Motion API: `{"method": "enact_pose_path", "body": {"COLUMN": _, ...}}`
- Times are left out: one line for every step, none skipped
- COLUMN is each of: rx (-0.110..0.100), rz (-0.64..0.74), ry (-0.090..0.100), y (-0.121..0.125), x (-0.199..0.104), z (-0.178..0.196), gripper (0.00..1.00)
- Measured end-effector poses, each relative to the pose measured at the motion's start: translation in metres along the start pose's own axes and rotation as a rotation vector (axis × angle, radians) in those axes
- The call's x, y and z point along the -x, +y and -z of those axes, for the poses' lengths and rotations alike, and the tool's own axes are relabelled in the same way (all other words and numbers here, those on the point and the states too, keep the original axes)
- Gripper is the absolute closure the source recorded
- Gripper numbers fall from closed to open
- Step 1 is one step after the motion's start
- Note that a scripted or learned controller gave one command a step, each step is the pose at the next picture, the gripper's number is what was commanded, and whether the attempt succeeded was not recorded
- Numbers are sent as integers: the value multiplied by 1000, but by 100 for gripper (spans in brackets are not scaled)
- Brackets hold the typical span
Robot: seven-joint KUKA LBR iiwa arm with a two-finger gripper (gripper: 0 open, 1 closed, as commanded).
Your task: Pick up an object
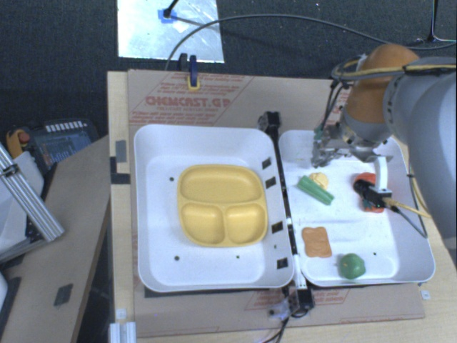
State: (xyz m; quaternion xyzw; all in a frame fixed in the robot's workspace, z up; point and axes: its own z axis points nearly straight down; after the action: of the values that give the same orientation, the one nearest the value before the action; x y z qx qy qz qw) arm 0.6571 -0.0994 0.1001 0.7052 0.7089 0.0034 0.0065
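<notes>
My gripper (320, 158) hangs over the far left part of the right bin (407, 263), just above and behind a green stick-shaped block (315, 190). A small pale yellow piece (319, 179) lies against that block's far side, right below the gripper. Nearer the front lie a flat orange-brown square (316, 241) and a round green ball (351, 266). A red thing (365, 180) sits on the bin's right side, partly hidden by the wrist hardware. Nothing is visibly held.
The left bin (153, 256) holds a yellow divided plate (221, 204) in its middle. A black divider with clips (277, 191) runs between the two bins. The arm (414, 98) covers the right bin's far right corner.
</notes>
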Motion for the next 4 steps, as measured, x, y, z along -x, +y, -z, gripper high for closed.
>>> {"method": "enact_pose_path", "body": {"rx": -8, "rz": -2, "ry": 4, "y": -1, "x": -1, "z": 64, "gripper": 100}}
{"method": "enact_pose_path", "body": {"rx": -5, "rz": 0, "ry": 3, "y": 8, "x": -5, "z": 126, "gripper": 100}}
{"method": "enact_pose_path", "body": {"rx": -10, "rz": 0, "ry": 4, "y": 10, "x": -5, "z": 144, "gripper": 100}}
{"method": "enact_pose_path", "body": {"rx": -14, "rz": 1, "ry": 5, "y": -18, "x": -38, "z": 139, "gripper": 100}}
